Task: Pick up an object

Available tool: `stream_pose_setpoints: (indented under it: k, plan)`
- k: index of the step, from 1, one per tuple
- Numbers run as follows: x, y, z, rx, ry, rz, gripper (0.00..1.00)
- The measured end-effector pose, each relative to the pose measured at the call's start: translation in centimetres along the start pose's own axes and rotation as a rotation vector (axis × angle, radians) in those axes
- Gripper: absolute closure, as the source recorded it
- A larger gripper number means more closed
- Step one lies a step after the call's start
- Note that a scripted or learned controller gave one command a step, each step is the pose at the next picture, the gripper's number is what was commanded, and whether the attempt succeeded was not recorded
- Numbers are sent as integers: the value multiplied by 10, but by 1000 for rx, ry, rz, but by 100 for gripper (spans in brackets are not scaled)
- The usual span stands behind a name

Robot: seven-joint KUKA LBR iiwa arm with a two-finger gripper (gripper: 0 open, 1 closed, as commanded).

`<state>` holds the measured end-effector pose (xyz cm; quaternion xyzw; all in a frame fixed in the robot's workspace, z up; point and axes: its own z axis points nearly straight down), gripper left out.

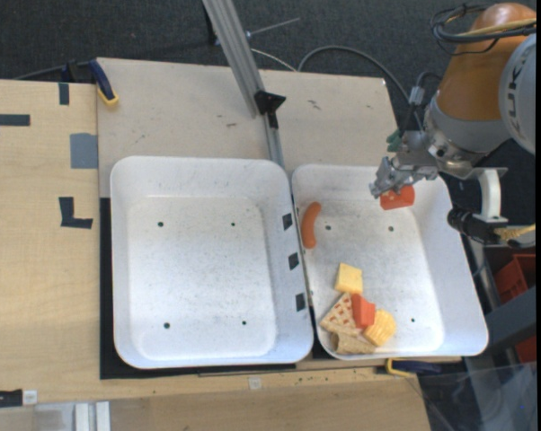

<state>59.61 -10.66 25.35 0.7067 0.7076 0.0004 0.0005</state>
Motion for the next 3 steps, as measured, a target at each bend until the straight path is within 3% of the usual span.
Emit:
stream_pose_setpoints:
  k: [1,3]
  plan:
    - [57,-5,13,5,2,-5,100]
    - [164,0,4,3,2,-6,100]
